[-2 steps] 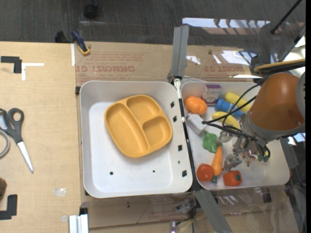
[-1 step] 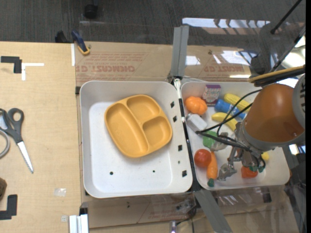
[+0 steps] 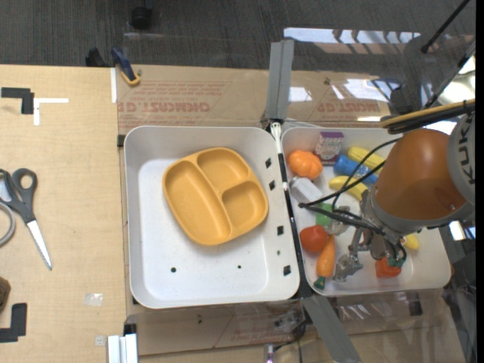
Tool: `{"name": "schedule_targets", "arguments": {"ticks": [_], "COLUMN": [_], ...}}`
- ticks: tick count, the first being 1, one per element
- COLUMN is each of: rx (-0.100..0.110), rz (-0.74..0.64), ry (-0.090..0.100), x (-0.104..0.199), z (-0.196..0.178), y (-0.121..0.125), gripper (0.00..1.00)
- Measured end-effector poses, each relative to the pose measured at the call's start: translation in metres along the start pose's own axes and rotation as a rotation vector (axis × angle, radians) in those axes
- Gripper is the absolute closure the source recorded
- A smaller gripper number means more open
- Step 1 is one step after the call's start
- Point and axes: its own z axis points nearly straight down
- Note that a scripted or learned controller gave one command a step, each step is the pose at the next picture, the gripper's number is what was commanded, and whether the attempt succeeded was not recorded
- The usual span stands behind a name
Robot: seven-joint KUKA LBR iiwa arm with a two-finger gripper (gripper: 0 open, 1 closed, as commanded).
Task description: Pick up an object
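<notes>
Orange and red toy foods crowd the right bin (image 3: pixel 431 277): we note a carrot (image 3: pixel 326 257) beside a tomato (image 3: pixel 313 238), an orange (image 3: pixel 305 162) further back. Over them the gripper (image 3: pixel 349 265) hangs low, its state impossible to tell. In the left bin (image 3: pixel 151 263) lies a yellow divided plate (image 3: pixel 215 195).

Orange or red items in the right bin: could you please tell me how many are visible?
4: an orange ball near the back left, a red tomato and a carrot front left, and a red piece by the end effector. The arm may hide more.
</notes>
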Motion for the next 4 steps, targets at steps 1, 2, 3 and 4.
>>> {"name": "schedule_targets", "arguments": {"ticks": [1,2,3,4], "rx": [0.001,0.002,0.008,0.006], "rz": [0.220,0.183,0.183,0.182], "ry": [-0.001,-0.001,-0.007,-0.006], "x": [-0.057,-0.065,-0.067,-0.067], "z": [-0.001,-0.001,-0.012,-0.012], "y": [-0.015,-0.003,-0.007,-0.006], "gripper": [0.00,0.00,1.00,0.00]}}
